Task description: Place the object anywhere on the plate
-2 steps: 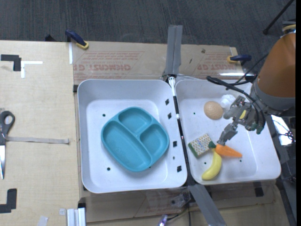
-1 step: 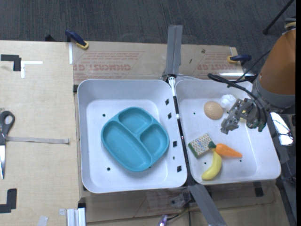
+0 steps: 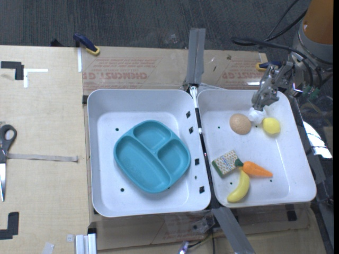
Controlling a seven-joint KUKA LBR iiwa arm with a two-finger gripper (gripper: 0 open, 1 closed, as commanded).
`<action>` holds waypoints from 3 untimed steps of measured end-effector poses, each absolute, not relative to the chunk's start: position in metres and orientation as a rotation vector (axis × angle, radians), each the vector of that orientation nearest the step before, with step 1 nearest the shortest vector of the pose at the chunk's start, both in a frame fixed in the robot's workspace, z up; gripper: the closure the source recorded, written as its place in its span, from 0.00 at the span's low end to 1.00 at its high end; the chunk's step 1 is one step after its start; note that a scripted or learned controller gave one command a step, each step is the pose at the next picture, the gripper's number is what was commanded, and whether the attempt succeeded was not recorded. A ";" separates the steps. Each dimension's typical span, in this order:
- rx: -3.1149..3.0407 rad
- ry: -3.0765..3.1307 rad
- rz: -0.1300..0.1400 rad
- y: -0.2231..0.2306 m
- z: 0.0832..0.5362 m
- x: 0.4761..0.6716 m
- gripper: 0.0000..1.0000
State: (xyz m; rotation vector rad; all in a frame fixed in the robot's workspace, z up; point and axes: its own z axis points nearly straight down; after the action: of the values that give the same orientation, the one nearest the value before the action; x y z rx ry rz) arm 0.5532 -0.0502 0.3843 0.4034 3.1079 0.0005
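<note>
Tool [image 3: 263, 100] poised over far right bin [image 3: 296, 187], tips just above a small white item [image 3: 256, 116]; spread or pressed together, cannot tell. Beside that item, a tan egg [image 3: 240, 124] and a yellow lemon [image 3: 271, 126]. Nearer: a printed sponge block [image 3: 226, 162], an orange carrot [image 3: 256, 169], a yellow banana [image 3: 239, 188]. Left bin [image 3: 98, 157] holding a blue three-part plate [image 3: 152, 155]. Mirrored red lettering on cardboard [image 3: 122, 67] behind the bins, not readable for sure. Scissors [image 3: 5, 157] at far left on the surface [image 3: 42, 120].

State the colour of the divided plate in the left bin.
The plate is teal blue, plain and unpatterned, seen clearly in the camera view.
</note>
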 end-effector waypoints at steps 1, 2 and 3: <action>0.172 3.127 0.000 -0.043 0.464 0.614 1.00; -0.512 3.089 -0.001 -0.056 0.492 0.654 1.00; -1.155 2.910 -0.002 -0.085 0.492 0.660 1.00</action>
State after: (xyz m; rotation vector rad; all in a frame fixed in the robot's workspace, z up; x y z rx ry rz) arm 0.6605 -0.0850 0.4921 -1.1551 2.9104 -0.0022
